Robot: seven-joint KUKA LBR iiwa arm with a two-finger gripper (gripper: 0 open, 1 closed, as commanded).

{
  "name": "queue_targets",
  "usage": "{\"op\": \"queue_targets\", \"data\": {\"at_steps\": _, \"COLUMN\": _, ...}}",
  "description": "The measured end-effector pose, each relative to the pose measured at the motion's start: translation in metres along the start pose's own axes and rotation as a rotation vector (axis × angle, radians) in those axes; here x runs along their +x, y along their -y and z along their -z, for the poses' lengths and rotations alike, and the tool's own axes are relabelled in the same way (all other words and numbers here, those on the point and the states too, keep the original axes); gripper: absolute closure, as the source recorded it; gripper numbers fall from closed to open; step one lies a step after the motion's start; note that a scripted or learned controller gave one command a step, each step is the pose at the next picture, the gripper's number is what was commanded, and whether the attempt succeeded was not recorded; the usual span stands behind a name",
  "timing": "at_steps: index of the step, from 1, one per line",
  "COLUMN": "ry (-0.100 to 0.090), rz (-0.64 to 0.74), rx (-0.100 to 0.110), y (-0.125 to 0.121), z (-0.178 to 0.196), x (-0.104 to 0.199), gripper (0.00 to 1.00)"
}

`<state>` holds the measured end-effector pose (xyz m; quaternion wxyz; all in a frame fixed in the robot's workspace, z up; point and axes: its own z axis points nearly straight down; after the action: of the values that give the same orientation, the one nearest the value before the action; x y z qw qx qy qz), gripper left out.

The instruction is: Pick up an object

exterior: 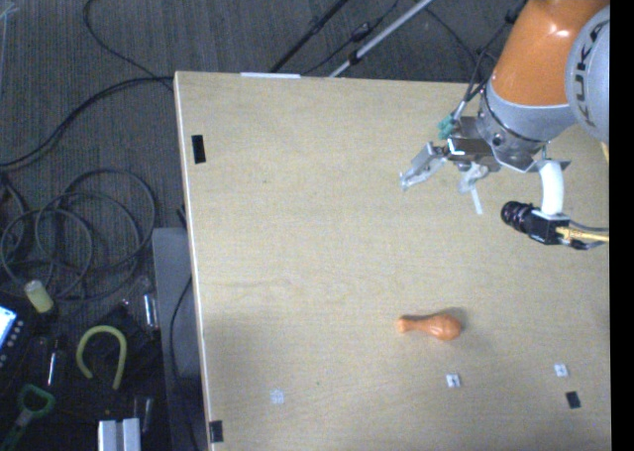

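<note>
Pale wooden table [297, 241] with an orange object on it

An orange, pear-shaped object [432, 325] lies on its side on the light tan table, toward the near right part of the top, narrow end pointing left. A small black rectangular marker [198, 149] sits near the far left edge. Near the front right, a small pale square tag [454, 380] lies just below the orange object, another pale tag [561, 371] further right, and a small dark tag [573, 399] beside it. A faint pale tag [277, 396] lies near the front left.
</note>
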<state>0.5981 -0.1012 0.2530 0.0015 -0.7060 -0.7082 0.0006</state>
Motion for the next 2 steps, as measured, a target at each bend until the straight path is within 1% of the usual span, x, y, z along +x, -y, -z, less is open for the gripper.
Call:
{"op": "queue_targets", "data": {"at_steps": 1, "ry": 0.004, "rz": 0.099, "rx": -0.002, "y": -0.009, "z": 0.021, "x": -0.051, "gripper": 0.0}}
{"op": "queue_targets", "data": {"at_steps": 2, "ry": 0.005, "rz": 0.171, "rx": -0.001, "y": -0.07, "z": -0.022, "x": -0.068, "gripper": 0.0}}
